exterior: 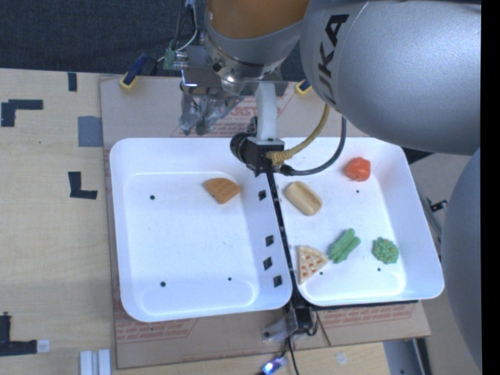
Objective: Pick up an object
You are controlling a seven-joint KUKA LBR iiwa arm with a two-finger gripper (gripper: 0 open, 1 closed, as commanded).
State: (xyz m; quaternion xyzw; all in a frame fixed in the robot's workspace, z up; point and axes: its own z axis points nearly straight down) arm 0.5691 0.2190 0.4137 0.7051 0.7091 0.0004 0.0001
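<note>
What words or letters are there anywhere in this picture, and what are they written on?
"K": one big dark letter on the grey arm, with part of a second letter beside it that is cut off and can't be read.
Red print on the cardboard under the bins, near the top at the arm and along the bottom edge: too blurred to read.

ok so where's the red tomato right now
In the camera view, the red tomato sits in the right bin, near its far right corner, up and to the right of the bread roll.
</note>
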